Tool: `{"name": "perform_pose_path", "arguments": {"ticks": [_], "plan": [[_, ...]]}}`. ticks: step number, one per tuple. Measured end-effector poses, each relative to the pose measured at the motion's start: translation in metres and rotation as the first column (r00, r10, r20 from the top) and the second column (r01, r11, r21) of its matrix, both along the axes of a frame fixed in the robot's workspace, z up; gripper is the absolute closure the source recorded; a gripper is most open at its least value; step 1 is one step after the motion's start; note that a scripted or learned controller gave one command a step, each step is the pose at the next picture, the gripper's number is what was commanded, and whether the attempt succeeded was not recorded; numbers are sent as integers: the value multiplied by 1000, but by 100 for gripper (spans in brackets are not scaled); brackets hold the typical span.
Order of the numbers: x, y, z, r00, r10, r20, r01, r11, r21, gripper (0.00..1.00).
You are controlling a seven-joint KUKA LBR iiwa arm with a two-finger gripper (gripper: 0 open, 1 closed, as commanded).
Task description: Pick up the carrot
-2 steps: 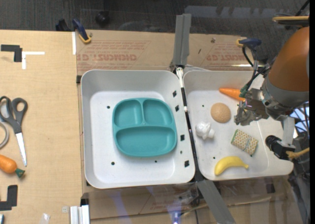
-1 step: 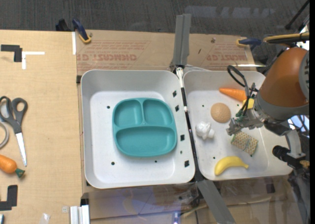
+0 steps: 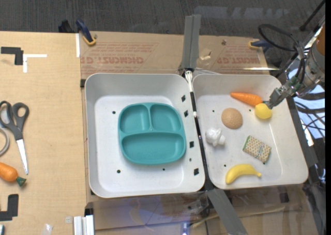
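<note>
I see the gripper (image 3: 275, 98) at the right bin's (image 3: 289, 125) three-o'clock rim, beside the carrot (image 3: 246, 97) tip; finger state indiscernible.

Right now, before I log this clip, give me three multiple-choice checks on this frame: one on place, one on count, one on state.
1. Where is the orange carrot of the task?
A. on the teal plate
B. in the right white bin, near its back wall
C. on the wooden bench

2. How many compartments has the teal divided plate?
A. two
B. three
C. five

3. The carrot is:
A. lying in the bin
B. lifted clear of the bin
C. standing upright

Answers: 1 B, it lies beside the small yellow lemon. 2 B, two small above one large. 3 A, it rests flat on the floor.
</note>
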State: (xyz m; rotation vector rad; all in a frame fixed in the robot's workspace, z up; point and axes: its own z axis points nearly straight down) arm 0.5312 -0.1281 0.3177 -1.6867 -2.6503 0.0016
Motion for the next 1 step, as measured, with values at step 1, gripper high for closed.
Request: {"name": "perform_pose_path", "arguments": {"ticks": [1], "plan": [[-54, -8, -163, 957, -288, -2, 288, 957, 1, 100]]}}
